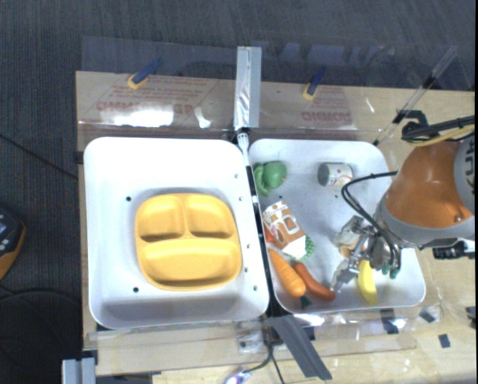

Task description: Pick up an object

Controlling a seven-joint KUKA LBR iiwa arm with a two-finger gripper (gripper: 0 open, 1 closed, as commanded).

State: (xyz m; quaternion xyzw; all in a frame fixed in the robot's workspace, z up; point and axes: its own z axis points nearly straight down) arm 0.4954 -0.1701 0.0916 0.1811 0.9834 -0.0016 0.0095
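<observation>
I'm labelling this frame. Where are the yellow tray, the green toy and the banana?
yellow tray [189, 241], camera view: its wide lower compartment.
green toy [271, 174], camera view: its middle.
banana [367, 285], camera view: its lower half.

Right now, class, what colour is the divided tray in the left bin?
Yellow. The divided tray shows plainly in the camera view, lying in the left bin.

bins [110, 174]: glossy white plastic | tray [189, 241]: smooth yellow plastic | carton [283, 227] right of tray: printed paper | floor [30, 70]: rough carpet
</observation>
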